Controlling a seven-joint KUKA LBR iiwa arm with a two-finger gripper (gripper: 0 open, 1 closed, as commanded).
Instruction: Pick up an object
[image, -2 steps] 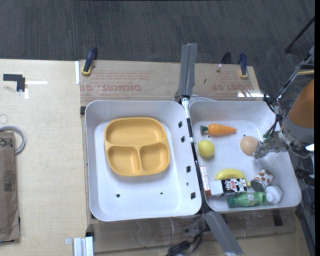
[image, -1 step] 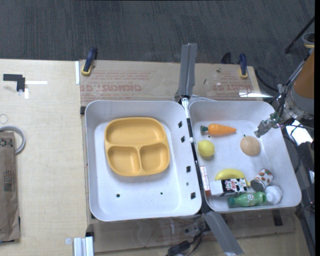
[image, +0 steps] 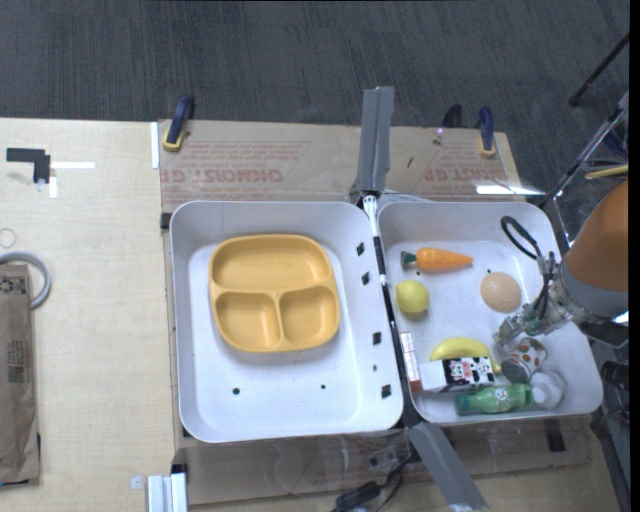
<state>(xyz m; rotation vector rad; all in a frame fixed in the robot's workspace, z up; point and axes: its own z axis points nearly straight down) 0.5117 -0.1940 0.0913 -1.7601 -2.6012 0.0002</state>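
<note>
The right bin (image: 470, 222) holds an orange carrot (image: 441, 260), a yellow lemon (image: 412, 297), a tan egg (image: 500, 292), a yellow banana (image: 459, 349), a black-and-white carton (image: 464, 373) and a green bottle (image: 494, 399) lying on its side. My gripper (image: 522, 330) reaches in from the right and hangs low in this bin, just below the egg and right of the banana. It sits over a small patterned cup-like object (image: 526, 354), partly hiding it. The view shows nothing held.
A yellow divided plate (image: 272, 293) lies in the left bin (image: 200, 380). The orange-banded arm (image: 602, 250) crosses the right bin's right wall. A black cable loop (image: 518, 236) lies at the bin's back right corner. Blue clamps (image: 180, 122) hold the cardboard behind.
</note>
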